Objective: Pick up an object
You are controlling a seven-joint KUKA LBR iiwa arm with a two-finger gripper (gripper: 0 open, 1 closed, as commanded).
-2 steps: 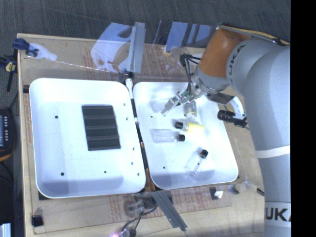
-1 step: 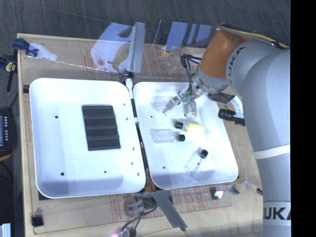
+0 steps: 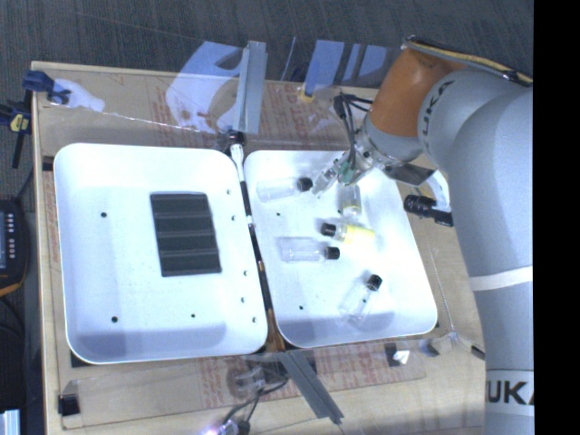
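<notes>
Claw (image 3: 343, 176) hangs low near right bin's (image 3: 412, 320) far rim; whether spread or pressed together, cannot tell.

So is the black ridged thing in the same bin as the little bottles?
No, the black ridged pad lies in the left bin, while the little bottles lie in the right bin.

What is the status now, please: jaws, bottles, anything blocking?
Gripper low in right bin, back end. Four small bottles lying there, nearest one just below it. Black ridged block in left bin, no obstruction.

Grey arm (image 3: 471, 152) low, reaching leftward
</notes>
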